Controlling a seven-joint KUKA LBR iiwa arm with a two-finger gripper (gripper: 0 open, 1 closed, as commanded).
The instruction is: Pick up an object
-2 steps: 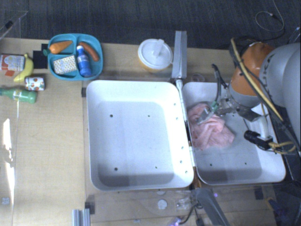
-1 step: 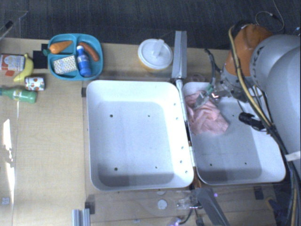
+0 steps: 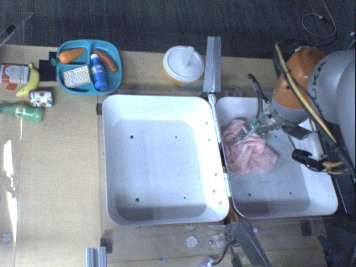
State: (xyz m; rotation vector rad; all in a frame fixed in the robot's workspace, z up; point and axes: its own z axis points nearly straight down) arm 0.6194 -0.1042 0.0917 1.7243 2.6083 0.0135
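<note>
Wide pale wooden bench fills the frame, with dark grey carpet running along the top behind it. Big white bin sits at centre, shallow, a few small dark holes in its floor. Right beside it, touching along a metal divider, the second white bin takes the right of the frame. The grey arm comes in from the upper right, orange band bright above the wrist, cables looping around it. In the right bin's upper left part lies a crumpled pink cloth, and the gripper is down right on its top edge, touching the fabric. Whether the gripper is open, closed or has any cloth pinched, I cannot tell from here. Over at the upper left of the frame, a blue divided tray with toy food, and left of it a banana, a small can and a green bottle. Top centre, a white lidded cup.
</note>
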